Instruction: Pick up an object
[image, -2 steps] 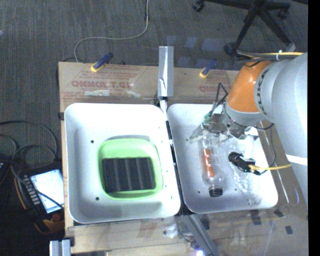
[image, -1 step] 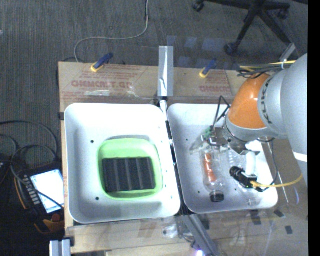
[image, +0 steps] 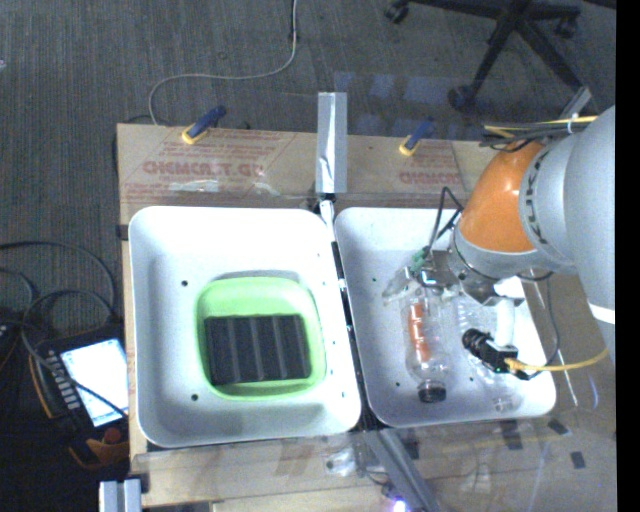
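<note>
The bulky, rounded grey metal arm (image: 590, 200) carries a glossy orange band (image: 503, 205) above its wrist, with thin yellow cables (image: 575, 360) and a black connector (image: 480, 346) trailing beside it

I can make out faint red printing, upside down, on the cardboard sheet (image: 230, 165) behind the two bins, but none of it is legible.

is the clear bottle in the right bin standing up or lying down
Lying down: the clear bottle rests on its side on the right bin floor, dark cap toward the near edge.
</note>
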